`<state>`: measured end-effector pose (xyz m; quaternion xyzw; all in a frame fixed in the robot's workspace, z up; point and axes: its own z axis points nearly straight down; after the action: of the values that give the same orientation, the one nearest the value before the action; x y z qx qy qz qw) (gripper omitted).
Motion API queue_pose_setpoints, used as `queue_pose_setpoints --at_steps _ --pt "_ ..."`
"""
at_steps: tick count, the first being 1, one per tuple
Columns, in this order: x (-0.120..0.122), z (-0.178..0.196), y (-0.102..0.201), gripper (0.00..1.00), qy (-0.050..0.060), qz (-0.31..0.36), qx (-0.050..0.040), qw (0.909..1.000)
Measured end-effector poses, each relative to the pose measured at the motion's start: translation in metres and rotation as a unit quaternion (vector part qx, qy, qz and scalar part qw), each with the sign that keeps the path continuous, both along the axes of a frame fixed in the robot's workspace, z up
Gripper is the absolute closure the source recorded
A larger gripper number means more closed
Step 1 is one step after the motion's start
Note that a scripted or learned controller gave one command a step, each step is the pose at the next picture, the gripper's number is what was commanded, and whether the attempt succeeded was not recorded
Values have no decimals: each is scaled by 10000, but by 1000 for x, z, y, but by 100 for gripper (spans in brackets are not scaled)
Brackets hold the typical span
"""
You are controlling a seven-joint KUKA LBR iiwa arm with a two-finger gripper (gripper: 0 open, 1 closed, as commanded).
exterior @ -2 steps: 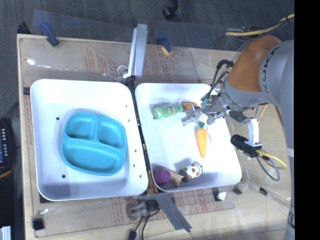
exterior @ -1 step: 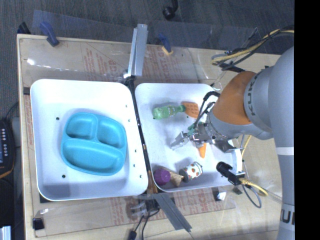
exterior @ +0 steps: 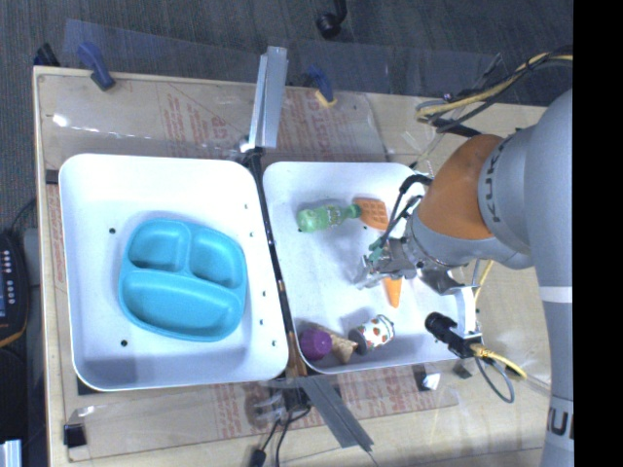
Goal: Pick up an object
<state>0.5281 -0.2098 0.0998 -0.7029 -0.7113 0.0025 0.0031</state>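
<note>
1. Camera view: the claw [exterior: 382, 264] hangs low over the right bin [exterior: 292, 261], its tips down among the toys.
2. Whether its tips are apart or together cannot be told.
3. An orange carrot-like cone [exterior: 392, 291] lies just below the claw, touching or nearly so.
4. A green bottle [exterior: 324, 217] and an orange piece [exterior: 371, 210] lie above the claw.
5. A purple ball [exterior: 314, 342] and a small figure [exterior: 374, 334] lie below it.
6. A blue divided tray [exterior: 183, 278] sits in the left bin [exterior: 88, 178], well left of the claw.
</note>
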Motion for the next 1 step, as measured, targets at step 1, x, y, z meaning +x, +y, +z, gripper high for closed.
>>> queue_pose_setpoints --at_steps 1 --pt "-48 -8 0 100 -25 -15 2 10000"
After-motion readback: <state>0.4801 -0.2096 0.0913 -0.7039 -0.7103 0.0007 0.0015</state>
